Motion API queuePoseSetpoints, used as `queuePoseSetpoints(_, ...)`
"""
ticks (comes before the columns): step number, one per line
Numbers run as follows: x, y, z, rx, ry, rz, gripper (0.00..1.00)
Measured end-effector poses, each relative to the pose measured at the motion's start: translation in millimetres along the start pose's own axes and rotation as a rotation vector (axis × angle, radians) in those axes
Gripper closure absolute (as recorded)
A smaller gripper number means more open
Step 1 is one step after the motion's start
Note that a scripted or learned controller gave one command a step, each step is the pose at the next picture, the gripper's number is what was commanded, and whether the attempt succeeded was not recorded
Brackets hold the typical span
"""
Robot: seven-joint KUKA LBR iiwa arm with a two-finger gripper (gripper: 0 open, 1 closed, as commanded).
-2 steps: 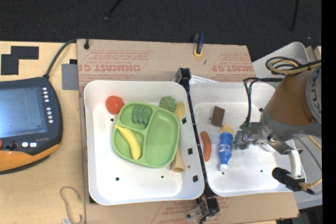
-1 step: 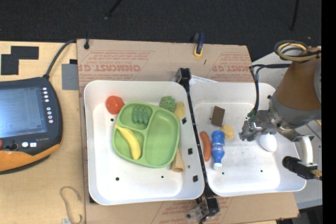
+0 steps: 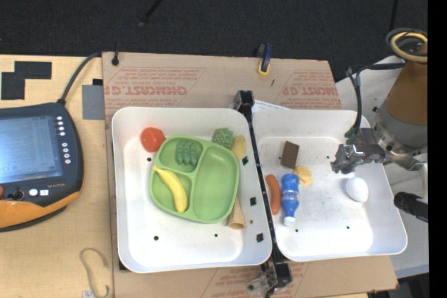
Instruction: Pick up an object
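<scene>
Camera view, me: my gripper [image 3: 342, 158] hangs over the right bin [image 3: 391, 237], near its right side, with my grey arm and orange band behind it.
My jaws: too dark and small to read; I cannot tell whether they are apart or together.
White egg [image 3: 357, 189]: on the bin floor just beside me, below my tip, probably not touching.
Other right-bin things: brown block [image 3: 290, 153], yellow piece [image 3: 303, 175], blue bottle [image 3: 289, 198], orange sausage [image 3: 273, 193] at the left wall.
Left bin [image 3: 133, 234]: green divided plate [image 3: 209, 188] bearing a banana [image 3: 172, 188]; red tomato [image 3: 152, 139] beside it.
</scene>
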State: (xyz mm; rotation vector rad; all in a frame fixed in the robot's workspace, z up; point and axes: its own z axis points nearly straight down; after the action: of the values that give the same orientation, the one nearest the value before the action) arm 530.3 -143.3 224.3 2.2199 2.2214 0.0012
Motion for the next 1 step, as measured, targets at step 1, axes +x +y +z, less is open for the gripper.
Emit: queuePoseSetpoints(1,-0.8,-0.1,-2.9,0.003,0.001,0.0,1.0)
